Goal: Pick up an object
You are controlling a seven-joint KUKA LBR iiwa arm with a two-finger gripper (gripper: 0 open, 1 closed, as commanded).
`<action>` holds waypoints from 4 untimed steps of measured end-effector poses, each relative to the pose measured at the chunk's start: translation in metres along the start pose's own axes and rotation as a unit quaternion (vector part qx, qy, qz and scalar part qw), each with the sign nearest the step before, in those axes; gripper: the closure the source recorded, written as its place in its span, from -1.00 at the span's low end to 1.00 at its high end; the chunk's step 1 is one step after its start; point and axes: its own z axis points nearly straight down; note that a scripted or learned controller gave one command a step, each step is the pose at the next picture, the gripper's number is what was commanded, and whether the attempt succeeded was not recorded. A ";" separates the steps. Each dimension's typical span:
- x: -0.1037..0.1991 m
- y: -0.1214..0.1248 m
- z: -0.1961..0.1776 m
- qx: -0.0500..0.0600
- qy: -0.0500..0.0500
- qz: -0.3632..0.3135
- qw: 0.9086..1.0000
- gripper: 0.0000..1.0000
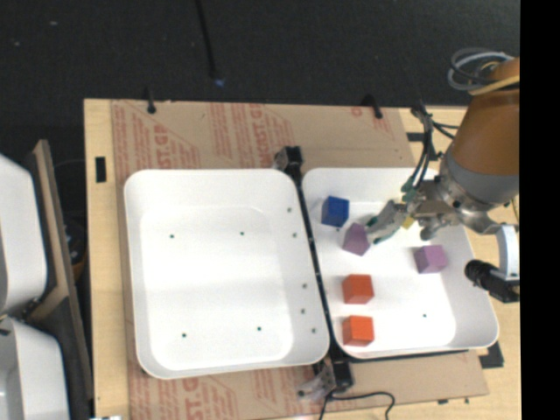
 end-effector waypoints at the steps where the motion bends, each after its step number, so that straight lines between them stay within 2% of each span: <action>1: 0.001 0.052 0.145 0.007 0.001 0.000 1.000 -1.00; 2: 0.008 0.150 0.160 0.000 -0.001 0.000 1.000 -1.00; 3: 0.014 0.135 0.159 0.000 0.000 0.000 1.000 -1.00; 4: 0.013 0.136 0.148 0.000 0.000 0.000 1.000 1.00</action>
